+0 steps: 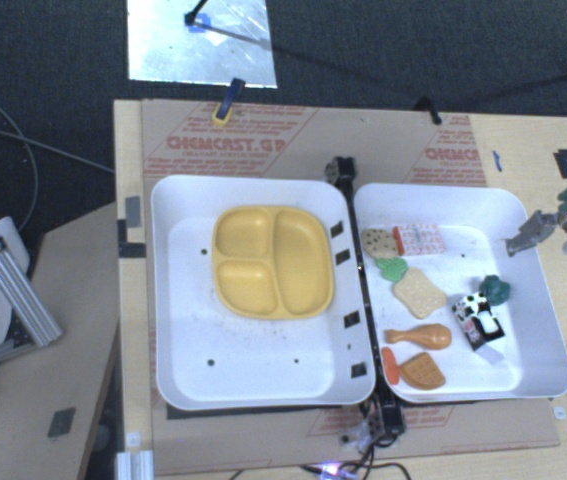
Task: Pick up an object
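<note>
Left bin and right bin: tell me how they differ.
The left bin holds one yellow divided plate; the right bin holds several small toy foods, among them a drumstick and a bread slice. The gripper is over the right bin's edge, not the left bin's. Both are shallow and white.

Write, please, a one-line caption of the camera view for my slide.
Gripper hovers over the right bin of toy food; a yellow divided plate lies in the left bin.

My gripper is showing as dull grey metal, thin fingers tapering off a blockier grey body, with a small reddish spot glowing on it
</note>
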`<action>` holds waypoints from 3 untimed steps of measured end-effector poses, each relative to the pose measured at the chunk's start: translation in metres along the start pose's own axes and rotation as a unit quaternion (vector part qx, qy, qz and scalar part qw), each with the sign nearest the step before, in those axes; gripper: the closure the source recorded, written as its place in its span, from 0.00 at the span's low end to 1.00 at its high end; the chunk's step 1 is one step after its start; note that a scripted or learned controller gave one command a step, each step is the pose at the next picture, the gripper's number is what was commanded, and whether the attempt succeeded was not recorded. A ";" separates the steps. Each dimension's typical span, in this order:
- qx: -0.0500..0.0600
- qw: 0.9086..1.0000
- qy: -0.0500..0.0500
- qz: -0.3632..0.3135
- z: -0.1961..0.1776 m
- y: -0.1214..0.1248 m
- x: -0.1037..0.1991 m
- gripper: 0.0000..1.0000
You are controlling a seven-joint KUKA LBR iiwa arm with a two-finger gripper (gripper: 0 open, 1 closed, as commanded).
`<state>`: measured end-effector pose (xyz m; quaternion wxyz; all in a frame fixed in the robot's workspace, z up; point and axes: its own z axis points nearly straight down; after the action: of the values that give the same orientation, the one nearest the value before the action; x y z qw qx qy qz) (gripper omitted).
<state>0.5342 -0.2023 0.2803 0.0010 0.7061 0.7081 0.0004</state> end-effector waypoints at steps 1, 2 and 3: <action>-0.010 1.000 -0.002 -0.003 -0.202 -0.014 0.054 0.00; -0.004 1.000 -0.001 -0.003 -0.203 -0.014 0.052 1.00; 0.000 1.000 -0.001 0.004 -0.180 -0.049 -0.008 1.00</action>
<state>0.4849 -0.2100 0.4597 0.0015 0.7088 0.7054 0.0000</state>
